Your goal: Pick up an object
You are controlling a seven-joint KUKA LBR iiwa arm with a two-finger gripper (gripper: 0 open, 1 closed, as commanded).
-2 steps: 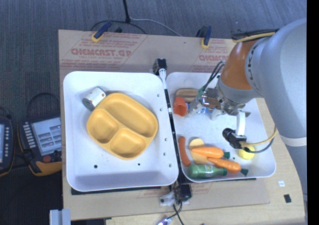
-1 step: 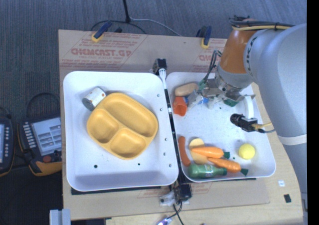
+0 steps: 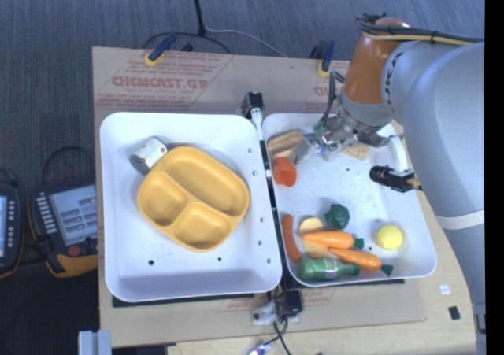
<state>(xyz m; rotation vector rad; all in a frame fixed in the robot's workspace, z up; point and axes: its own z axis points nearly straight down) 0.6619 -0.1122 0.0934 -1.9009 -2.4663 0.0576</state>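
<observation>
My gripper hung low over the far end of the right bin, just beside a bread roll and an orange-red toy piece near the bin's left wall. Whether it was spread or closed, I could not tell. Carrots, broccoli and a lemon lay at the near end. A yellow divided plate sat in the left bin.

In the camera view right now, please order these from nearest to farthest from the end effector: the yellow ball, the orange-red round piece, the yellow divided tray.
1. Orange-red round piece, right bin, left of the end effector.
2. Yellow ball, right bin, near corner.
3. Yellow divided tray, left bin.
</observation>
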